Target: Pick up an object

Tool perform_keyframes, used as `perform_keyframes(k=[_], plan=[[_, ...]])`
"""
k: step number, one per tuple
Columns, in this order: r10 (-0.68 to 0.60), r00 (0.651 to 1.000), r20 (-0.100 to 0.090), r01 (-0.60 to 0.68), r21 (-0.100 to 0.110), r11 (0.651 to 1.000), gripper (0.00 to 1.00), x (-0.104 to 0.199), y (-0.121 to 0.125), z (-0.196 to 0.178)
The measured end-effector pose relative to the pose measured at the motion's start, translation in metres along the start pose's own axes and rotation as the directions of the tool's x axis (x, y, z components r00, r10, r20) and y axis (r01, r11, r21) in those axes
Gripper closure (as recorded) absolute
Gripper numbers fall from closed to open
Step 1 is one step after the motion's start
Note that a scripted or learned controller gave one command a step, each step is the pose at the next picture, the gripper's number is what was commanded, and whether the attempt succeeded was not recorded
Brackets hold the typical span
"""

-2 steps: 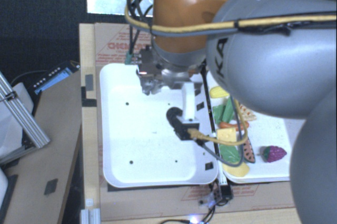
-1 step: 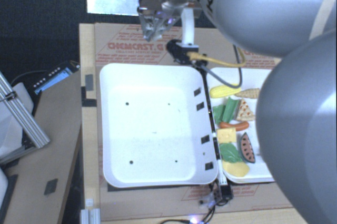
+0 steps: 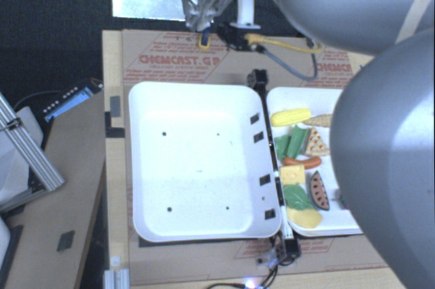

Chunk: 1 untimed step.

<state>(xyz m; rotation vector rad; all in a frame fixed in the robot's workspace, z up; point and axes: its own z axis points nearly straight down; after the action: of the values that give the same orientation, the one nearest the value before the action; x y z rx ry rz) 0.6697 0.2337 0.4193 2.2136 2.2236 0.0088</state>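
A: We log the gripper [image 3: 202,21] high at the far edge, beyond the left bin [image 3: 146,165]; jaws nearly together, nothing between them.

B: Agreed. Our toy food [image 3: 299,168] sits heaped in the right bin [image 3: 333,230], awaiting a pick.

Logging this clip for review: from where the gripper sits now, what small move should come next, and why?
Probably swing the gripper toward the right bin and bring it down. It sits high beyond the far edge of the left bin, over the cardboard, while the toy food, such as the corn and watermelon slice, lies in the right bin.
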Motion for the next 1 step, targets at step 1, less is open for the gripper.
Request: perform_keyframes(k=[1], plan=[[0.0,1.0,0.002,0.0,0.013,1.0,1.0,0.0011,-0.0608,0.0522]])
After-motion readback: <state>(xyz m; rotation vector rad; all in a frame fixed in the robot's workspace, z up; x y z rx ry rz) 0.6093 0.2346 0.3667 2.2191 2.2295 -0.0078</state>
